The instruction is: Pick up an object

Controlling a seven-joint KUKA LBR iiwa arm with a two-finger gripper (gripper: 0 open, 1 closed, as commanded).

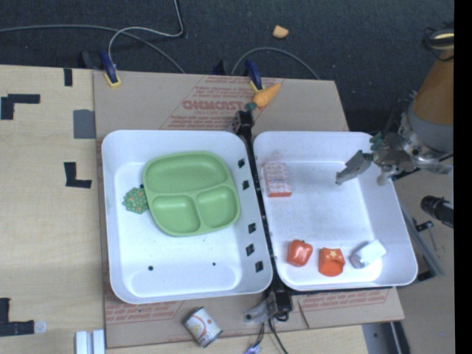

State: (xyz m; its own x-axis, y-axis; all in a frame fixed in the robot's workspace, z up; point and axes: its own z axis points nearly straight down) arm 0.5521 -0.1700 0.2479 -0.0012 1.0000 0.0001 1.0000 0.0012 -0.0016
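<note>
The right bin (383, 198) holds a small red-and-white packet (276, 179) near its left wall. Along its front edge lie a red pepper-like toy (299, 252), an orange-red toy (331, 261) and a white-and-grey object (366, 254). My gripper (361, 180) hangs over the right bin's back right part, open, with nothing between its fingers. It is well apart from all of these objects. In the left bin (118, 220) sit a green divided plate (192, 192) and a small green bumpy toy (136, 200) at the plate's left edge.
A toy carrot (265, 94) lies on the cardboard behind the bins. A small orange piece (280, 31) rests on the dark floor beyond. A small can (203, 325) lies in front of the left bin. Blue clamps (110, 71) hold the cardboard's back edge.
</note>
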